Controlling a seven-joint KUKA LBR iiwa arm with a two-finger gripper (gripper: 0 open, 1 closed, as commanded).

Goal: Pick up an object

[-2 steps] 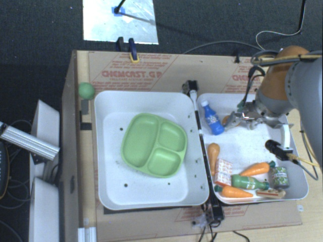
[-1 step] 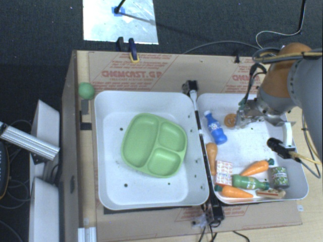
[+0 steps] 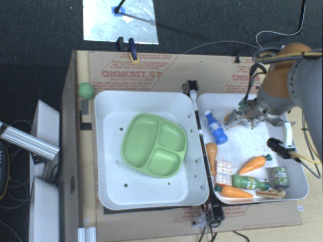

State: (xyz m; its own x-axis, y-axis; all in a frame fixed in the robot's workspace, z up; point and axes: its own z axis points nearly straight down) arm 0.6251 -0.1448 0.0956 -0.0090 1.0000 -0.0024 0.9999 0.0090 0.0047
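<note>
Fingers of mine look spread apart with nothing between them; my gripper hangs over the far end of the right bin. Just beside it, toward the divider, lies the blue bottle on its side, white cap pointing to the far wall. It is the closest thing and my likely target. I judge it light, stiff plastic, smooth and round, so it may roll or squirt out of a careless pinch. I would close across the middle of its body, jaws square to its long axis, not on the narrow cap. Farther toward the near end are an orange carrot, a green bottle and a small can, crowded together. The left bin carries a green divided tray.
</note>
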